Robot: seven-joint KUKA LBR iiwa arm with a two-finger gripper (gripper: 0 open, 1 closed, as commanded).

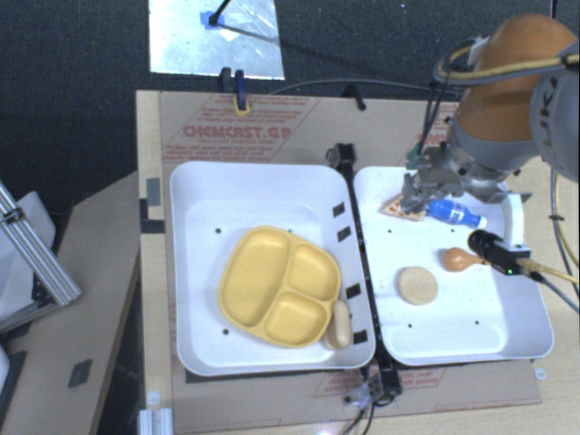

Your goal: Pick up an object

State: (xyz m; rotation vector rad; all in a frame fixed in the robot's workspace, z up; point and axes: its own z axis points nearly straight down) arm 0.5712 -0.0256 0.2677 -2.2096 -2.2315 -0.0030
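Upper right of the frame, the gripper (419, 195) sits low over a flat card (396, 208) beside the blue bottle (454, 213) in the right bin (535, 333); finger state, cannot tell

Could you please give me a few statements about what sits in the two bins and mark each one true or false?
1. The yellow divided tray lies in the left bin. True.
2. The round tan disc lies in the left bin. False: it lies in the right bin.
3. The blue bottle lies beside the gripper. True.
4. The gripper hangs over the yellow tray. False: it is over the right bin's far end.
5. A beige oblong piece rests against the tray's near corner. True.
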